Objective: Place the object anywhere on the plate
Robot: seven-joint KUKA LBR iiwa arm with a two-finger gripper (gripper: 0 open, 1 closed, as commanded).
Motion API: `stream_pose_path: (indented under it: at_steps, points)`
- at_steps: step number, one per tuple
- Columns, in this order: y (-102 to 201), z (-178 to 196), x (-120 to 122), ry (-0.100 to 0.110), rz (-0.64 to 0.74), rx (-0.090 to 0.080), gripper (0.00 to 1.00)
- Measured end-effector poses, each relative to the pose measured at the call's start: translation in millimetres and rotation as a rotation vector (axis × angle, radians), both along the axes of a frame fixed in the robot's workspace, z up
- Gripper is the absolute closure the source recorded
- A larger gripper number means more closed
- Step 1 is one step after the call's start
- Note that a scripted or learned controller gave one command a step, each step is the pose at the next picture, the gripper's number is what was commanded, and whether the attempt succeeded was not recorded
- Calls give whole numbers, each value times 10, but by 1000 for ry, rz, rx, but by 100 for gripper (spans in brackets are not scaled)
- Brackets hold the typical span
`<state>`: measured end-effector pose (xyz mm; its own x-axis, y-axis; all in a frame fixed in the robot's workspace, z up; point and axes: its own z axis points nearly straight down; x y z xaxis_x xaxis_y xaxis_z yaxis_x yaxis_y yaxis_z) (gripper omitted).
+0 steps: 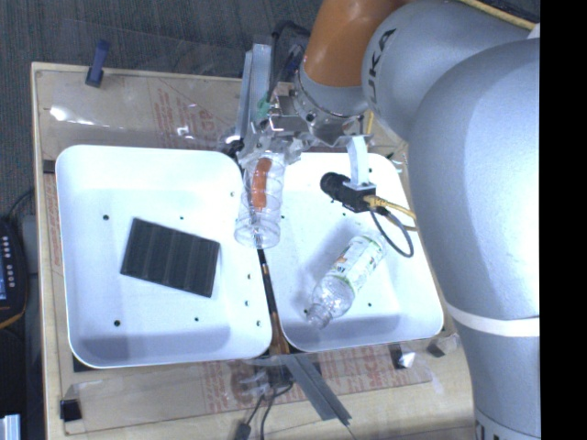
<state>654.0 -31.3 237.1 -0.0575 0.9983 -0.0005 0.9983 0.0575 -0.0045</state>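
The grey arm [459, 154] fills the right side of the view, its orange band [344, 26] sitting above the wrist near the top centre. Under everything lies the worktop [138, 108], a pale board with faint red printing, and a small blue clip [96, 62] sits at its far left corner. On it rest two shallow white bins side by side: the left bin [92, 319] and the right bin [417, 314], their inner walls touching along the middle. A dark ribbed plate [171, 257] lies flat on the floor of the left bin, a little left of its centre and turned at a slight angle. The gripper [266, 149] hangs over the seam between the two bins, at their far end. Its jaws are clamped on the top of a clear plastic bottle with an orange label [260, 200], which hangs down from them with its base over the dividing walls, well apart from the plate. A second clear bottle [347, 278], with a pale label, lies on its side in the right bin, pointing toward the near left corner. Just beyond it a small black part [344, 191] with a yellow cable [396, 211] juts from the arm over the right bin.
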Motion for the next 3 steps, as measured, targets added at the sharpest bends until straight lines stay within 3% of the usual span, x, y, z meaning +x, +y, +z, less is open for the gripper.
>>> stream_pose_path:
  at_steps: [1, 2, 3]
  points:
    - [882, 43, -48, 1, 57, 0, 100]
    - [1256, -64, -632, 3, 264, 0, 100]
    - [1251, -60, -629, 2, 264, 0, 0]
